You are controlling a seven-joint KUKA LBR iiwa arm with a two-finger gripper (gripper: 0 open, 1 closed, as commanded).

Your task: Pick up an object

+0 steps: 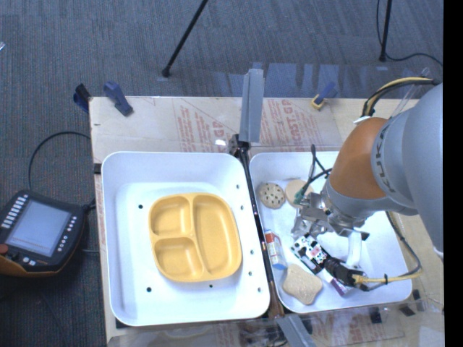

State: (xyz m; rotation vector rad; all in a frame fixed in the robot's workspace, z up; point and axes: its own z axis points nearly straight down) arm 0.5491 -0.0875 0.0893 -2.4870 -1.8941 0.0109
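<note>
Gripper (309,230) is down inside the right bin (383,284), low over the clutter near its middle, and whether anything sits in its grasp cannot be told from this angle, since the metal head and cabling mask the tip. Above it, the grey arm (416,157) with its orange band (358,166) sweeps in from the right and covers much of that bin's upper right corner.

Just under the tool lies a small black-and-white item (309,251) with printing on it, too fine to read. Beside it to the left, along the bin's left wall, rests a slim tube-like object (273,249) with a red and blue label, its wording illegible. A slice of toy bread (302,284) lies at the front, near the lower edge. Up toward the back sits a speckled round cookie (272,194), and a pale round piece (294,191) next to it is partly hidden by the gripper's hardware. A dark, purple-tinged object (340,277) pokes out below the wrist, hard to identify.

Over in the left bin (126,194), a yellow divided plate (195,236) with three compartments lies flat in the middle. Red printed lettering runs across the cardboard sheet (166,125) behind the bins, reversed and unreadable. A teach pendant (36,230) sits off to the left on the carpet.
</note>
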